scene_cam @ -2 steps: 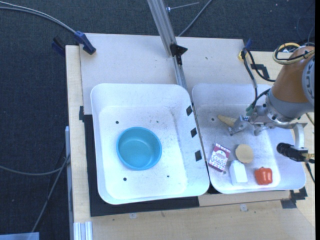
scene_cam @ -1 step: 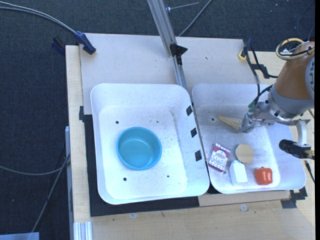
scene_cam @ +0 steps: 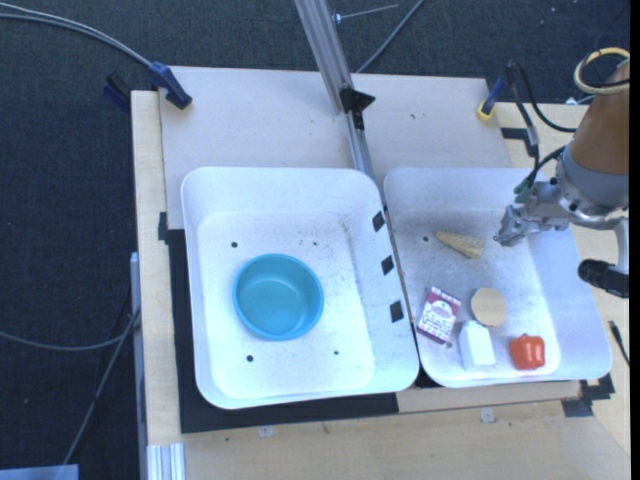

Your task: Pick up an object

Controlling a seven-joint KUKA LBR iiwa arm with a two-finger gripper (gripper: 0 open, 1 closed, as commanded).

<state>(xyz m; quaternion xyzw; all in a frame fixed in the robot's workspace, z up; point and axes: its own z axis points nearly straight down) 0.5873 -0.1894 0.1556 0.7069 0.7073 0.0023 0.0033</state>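
The right bin (scene_cam: 560, 268) holds a tan cone-shaped piece (scene_cam: 459, 243), a round tan disc (scene_cam: 489, 307), a small red-and-white packet (scene_cam: 438, 315), a white block (scene_cam: 477, 347) and a red pepper-like toy (scene_cam: 527, 351). A blue bowl (scene_cam: 279, 296) sits in the left bin (scene_cam: 215, 218). My gripper (scene_cam: 507, 230) hangs low over the right bin, just right of the cone piece, reaching in from the right. Nothing shows between its fingers.
A metal pole (scene_cam: 325, 43) slants down from the top to the bench between the bins. Blue and yellow clamps (scene_cam: 170, 85) grip the board's back corners. Cables run across the dark floor at left.
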